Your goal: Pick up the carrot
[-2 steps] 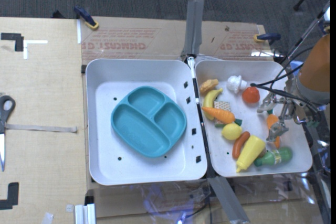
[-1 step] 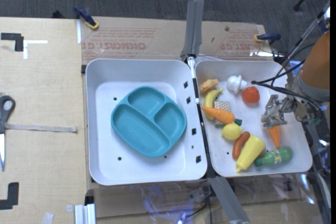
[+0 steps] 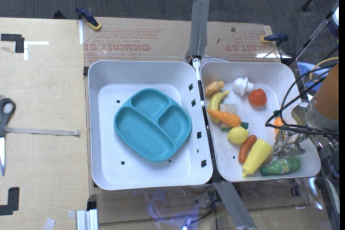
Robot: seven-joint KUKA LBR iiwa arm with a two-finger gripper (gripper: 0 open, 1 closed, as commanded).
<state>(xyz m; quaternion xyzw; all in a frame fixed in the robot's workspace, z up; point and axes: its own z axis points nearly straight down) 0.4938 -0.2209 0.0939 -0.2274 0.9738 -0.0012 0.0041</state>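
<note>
Two white bins [image 3: 97,132] sit on a tan cardboard sheet [image 3: 140,40] printed with red lettering, beside a pale wood bench [image 3: 38,99] marked with black tape. A teal divided plate [image 3: 153,124] fills the left bin. In the right bin [image 3: 280,70], an orange carrot [image 3: 225,118] with a green top lies beside a yellow banana [image 3: 216,99], a yellow lemon [image 3: 237,135], a red tomato [image 3: 258,97], a white mushroom [image 3: 242,85], a red-orange sausage [image 3: 247,148], a yellow corn cob [image 3: 256,156] and a green vegetable [image 3: 281,166]. Blue-and-yellow clamps [image 3: 88,17] grip the cardboard. The arm's orange band [image 3: 329,95] shows at right, trailing black cables [image 3: 294,110].
</note>
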